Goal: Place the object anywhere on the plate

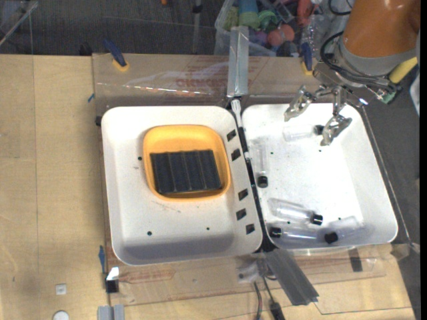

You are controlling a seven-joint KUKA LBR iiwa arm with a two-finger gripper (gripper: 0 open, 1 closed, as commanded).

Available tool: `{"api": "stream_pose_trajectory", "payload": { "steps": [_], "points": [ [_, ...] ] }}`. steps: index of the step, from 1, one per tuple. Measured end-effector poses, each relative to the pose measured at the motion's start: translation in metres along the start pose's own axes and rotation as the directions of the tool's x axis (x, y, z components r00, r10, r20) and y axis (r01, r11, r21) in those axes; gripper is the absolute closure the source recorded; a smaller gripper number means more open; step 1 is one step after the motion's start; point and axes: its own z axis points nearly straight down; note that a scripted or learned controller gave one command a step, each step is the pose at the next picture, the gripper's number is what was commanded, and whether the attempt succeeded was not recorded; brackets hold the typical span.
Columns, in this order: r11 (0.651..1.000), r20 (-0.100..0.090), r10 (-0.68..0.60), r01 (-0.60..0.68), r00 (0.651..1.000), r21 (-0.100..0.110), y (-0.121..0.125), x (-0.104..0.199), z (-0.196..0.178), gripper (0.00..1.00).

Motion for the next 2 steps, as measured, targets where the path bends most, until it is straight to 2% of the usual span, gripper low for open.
{"api": "stream_pose_trajectory", "payload": {
  "steps": [1, 2],
  "points": [
    [0.991, 0.0, -0.132, 0.132, 0.991, -0.001, 0.0034, -0.0041, -0.0012, 0.0],
    [0.951, -0.001, -0.31, 0.31, 0.951, -0.005, 0.0036, -0.0033, 0.0085, 0.0]
  ]
}}
